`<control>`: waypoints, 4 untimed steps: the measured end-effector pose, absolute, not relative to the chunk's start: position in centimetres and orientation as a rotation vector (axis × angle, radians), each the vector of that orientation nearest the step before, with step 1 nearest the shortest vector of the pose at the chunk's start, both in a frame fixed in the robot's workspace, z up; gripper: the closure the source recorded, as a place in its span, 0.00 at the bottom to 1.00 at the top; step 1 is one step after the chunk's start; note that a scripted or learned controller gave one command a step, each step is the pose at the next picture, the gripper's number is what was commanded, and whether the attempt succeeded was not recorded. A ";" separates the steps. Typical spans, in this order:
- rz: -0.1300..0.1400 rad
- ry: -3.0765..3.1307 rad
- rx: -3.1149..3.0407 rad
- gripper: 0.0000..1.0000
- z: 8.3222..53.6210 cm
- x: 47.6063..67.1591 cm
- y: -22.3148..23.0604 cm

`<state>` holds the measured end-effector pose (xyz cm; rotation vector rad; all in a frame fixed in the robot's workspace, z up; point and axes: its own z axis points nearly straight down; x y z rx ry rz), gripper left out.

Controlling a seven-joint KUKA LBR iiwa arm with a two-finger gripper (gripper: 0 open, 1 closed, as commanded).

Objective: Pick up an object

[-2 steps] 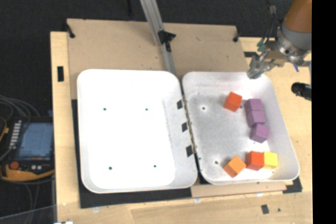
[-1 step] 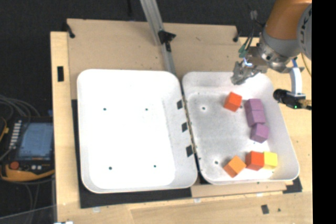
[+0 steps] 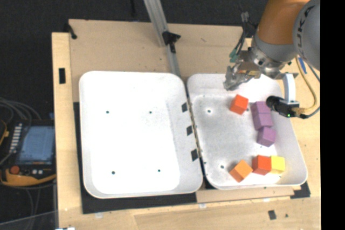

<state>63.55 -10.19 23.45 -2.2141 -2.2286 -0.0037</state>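
Camera view: claw [image 3: 233, 81] above orange block [image 3: 239, 104], purple blocks [image 3: 263, 121] beside.

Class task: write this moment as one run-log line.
arm: over right bin far edge | gripper: above orange block, not holding | left bin: no blocks | pick: not yet done

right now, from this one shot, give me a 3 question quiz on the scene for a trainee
1. True or false: the blocks all lie in the right bin.
2. Which block is nearest the gripper? A) yellow block B) upper orange block C) red block
3. Fill in: the purple piece lies to the ___ of the upper orange block in the picture.

Key: 1 true; 2 B; 3 right.
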 end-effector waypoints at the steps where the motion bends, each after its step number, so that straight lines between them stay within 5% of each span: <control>1: 0.001 -2.227 -2.214 1.00 22.6 61.9 -5.7; 4: -0.006 -2.231 -2.212 1.00 24.1 57.2 9.7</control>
